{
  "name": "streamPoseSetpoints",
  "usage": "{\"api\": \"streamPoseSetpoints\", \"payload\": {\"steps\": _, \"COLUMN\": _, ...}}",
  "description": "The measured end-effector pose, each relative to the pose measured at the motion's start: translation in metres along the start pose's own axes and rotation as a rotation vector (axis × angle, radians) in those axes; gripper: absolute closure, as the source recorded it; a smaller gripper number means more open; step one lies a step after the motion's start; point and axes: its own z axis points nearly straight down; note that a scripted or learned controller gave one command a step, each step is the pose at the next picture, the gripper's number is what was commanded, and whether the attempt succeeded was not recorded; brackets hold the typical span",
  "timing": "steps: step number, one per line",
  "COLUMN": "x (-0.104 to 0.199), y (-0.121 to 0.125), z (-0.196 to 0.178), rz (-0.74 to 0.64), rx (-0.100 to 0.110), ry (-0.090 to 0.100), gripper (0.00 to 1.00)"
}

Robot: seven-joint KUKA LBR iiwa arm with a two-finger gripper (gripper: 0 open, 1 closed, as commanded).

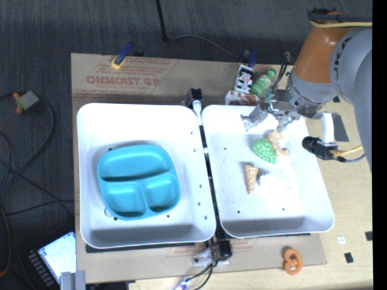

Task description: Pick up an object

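Note:
In the right bin (302,219) lie a green bumpy toy (264,149), a tan shell-like piece (277,140) touching its upper right side, and an ice-cream cone toy (251,176) nearer the front. My gripper (269,121) hangs over the bin's far part, just above the green toy and the shell piece. Its two grey fingers are spread apart, with nothing between them.
The left bin (91,222) holds a blue three-compartment tray (139,180). Behind the right bin stand a green toy (262,84) and a patterned card (242,84). An orange ring (292,260) lies on the bench in front of the right bin.

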Motion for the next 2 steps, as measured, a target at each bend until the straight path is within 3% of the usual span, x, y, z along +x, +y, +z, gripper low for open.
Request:
{"api": "streamPoseSetpoints", "payload": {"steps": 1, "x": -0.064, "y": 0.007, "z": 0.098, "rz": 0.0, "rx": -0.003, "ry": -0.001, "gripper": 0.0}}
{"api": "streamPoseSetpoints", "payload": {"steps": 2, "x": -0.065, "y": 0.007, "z": 0.087, "rz": -0.001, "rx": -0.004, "ry": -0.003, "gripper": 1.0}}
